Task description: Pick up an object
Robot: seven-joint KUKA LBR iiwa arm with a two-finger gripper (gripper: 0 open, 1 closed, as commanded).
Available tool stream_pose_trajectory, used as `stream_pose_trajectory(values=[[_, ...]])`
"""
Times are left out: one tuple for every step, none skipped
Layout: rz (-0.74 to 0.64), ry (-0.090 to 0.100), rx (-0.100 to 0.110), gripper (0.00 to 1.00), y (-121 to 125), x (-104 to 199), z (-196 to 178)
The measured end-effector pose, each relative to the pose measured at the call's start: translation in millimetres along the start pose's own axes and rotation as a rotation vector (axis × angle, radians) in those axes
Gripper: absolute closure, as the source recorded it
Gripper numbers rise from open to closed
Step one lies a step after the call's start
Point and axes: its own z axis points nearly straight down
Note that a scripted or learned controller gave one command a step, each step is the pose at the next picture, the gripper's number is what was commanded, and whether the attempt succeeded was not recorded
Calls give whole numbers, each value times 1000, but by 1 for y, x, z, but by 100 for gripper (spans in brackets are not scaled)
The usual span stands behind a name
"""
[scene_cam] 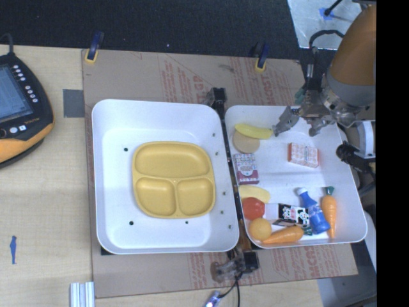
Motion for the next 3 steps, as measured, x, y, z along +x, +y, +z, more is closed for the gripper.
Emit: stream_pose_trajectory(values=[[-2,-1,2,0,16,31,55],[-3,-3,-6,0,46,32,117],[-2,-3,-6,0,45,33,117]])
